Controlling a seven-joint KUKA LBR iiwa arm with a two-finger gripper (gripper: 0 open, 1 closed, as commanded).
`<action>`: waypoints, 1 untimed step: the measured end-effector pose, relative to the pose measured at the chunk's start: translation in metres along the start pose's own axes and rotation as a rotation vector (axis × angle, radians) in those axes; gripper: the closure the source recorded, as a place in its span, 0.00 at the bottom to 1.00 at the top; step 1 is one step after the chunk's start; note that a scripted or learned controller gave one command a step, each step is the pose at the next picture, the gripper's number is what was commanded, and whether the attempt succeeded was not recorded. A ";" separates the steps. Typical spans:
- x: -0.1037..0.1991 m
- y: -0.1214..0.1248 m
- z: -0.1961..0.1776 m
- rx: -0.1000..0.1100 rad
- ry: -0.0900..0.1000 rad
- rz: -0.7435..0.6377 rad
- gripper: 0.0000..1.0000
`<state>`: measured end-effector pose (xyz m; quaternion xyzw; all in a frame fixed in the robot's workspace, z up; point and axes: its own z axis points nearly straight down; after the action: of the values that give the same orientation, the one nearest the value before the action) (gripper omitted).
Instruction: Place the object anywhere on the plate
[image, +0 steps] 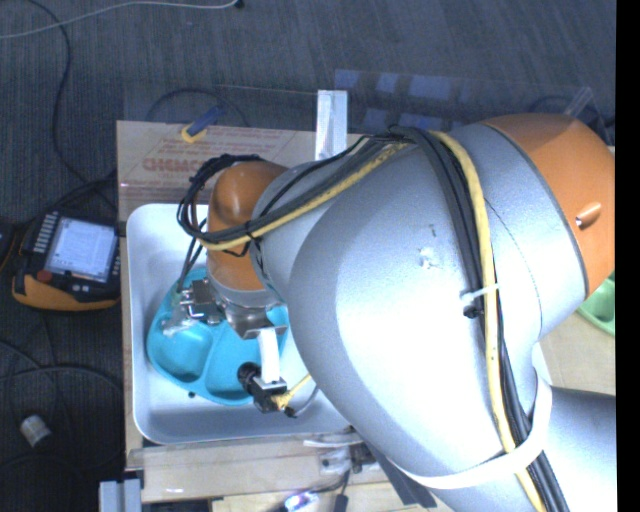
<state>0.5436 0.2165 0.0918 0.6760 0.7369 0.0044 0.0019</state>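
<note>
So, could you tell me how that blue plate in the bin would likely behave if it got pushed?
The blue plate looks like smooth, glossy moulded plastic, so it is probably stiff and light. On the slick floor of the white bin it would likely slide rather than tip, since it sits low and wide. The end effector hangs over it.

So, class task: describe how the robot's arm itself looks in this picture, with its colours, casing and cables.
The arm has a smooth, rounded grey casing with orange sections, one above the wrist. Black and yellow cables run along the outside, held by a white tie.
</note>
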 end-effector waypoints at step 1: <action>0.000 0.000 0.000 0.000 0.000 0.000 0.00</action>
<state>0.5437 0.2164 0.0918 0.6760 0.7369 0.0045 0.0020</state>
